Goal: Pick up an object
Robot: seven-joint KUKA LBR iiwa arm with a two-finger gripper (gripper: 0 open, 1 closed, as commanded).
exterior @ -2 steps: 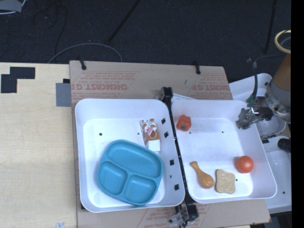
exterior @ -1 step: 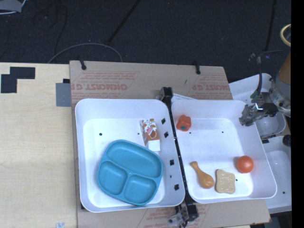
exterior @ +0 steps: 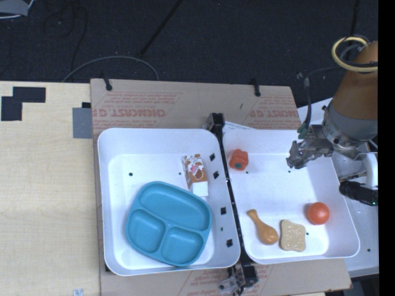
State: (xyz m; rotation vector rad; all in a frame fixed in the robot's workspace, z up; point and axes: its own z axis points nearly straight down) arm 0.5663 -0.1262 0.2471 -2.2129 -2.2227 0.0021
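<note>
Step in hand: approach, nothing picked yet. The gripper (exterior: 297, 155) hangs over the right bin (exterior: 345, 242), near its 1 o'clock corner. No object sits between its fingers; whether they are spread or closed I cannot tell from this angle.

Candidates in the right bin:
- small red-orange pepper (exterior: 238, 160) at 10 o'clock, close to the divider between the bins
- tomato (exterior: 318, 213) at 4 o'clock
- slice of toast (exterior: 292, 235) at 5 o'clock, just beside the tomato's lower left
- drumstick (exterior: 263, 227) at 6 o'clock, lying flat, touching or nearly touching the toast

Left bin (exterior: 111, 165): blue divided plate (exterior: 168, 222) at 6 o'clock; small printed packet (exterior: 195, 170) at 2 o'clock, apart from the plate.

Judgement: the task names no particular item. Tomato and pepper each stand clear of neighbours, so either gives room for the fingers. Next move calls for centring over one of them, then a straight descent. Round shapes may roll out of a pinch. The toast lies flat against the floor and looks harder to grip.
</note>
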